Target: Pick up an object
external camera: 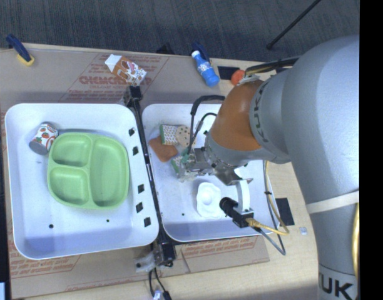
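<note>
My gripper (186, 165) reaches down into the right bin (179, 230), its tip among small objects near the bin's upper left. A brown, orange-tinted object (161, 149) lies just left of it, and a checkered green-and-white piece (171, 133) sits above that. Something small and green (179, 163) lies right at the gripper tip; I cannot make out whether it sits between the gripper parts. A white lumpy object (208, 200) rests lower in the same bin. The arm's orange band (238, 120) and grey body hide the bin's right side.
The left bin (22, 230) holds a green divided plate (88, 169) and a small patterned cup (44, 137) at its upper left. Behind the bins on the cardboard lie a snack packet (124, 69), a blue bottle (206, 69) and a blue-yellow clamp (20, 49). Cables run along the right bin's edge.
</note>
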Robot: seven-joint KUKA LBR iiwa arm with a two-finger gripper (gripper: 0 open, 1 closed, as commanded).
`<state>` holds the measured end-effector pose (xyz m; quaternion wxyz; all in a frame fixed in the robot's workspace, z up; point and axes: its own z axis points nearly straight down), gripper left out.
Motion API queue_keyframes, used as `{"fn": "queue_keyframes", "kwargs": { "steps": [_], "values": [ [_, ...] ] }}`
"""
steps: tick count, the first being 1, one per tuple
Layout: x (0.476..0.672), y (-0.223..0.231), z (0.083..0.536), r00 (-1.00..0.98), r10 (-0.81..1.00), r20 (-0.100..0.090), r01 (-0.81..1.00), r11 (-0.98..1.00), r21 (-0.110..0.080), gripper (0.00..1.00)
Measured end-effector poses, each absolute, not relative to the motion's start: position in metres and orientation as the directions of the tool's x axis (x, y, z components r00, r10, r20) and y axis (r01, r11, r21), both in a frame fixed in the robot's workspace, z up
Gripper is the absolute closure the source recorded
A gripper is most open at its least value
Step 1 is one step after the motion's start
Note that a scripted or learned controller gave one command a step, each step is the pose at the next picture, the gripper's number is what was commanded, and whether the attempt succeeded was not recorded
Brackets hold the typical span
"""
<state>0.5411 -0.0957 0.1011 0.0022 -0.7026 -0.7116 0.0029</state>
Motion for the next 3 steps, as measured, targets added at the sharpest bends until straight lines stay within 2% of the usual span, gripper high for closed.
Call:
{"fn": "queue_keyframes", "kwargs": {
  "steps": [1, 2, 3],
  "values": [
    [0.501, -0.09, 0.235, -0.005, 1.0, -0.001, 1.0, 0.005, 0.001, 1.0],
    [0.482, -0.137, 0.214, -0.005, 1.0, -0.001, 1.0, 0.005, -0.002, 1.0],
    [0.559, -0.164, 0.2, -0.006, 1.0, 0.0, 1.0, 0.006, -0.001, 1.0]
  ]
}}
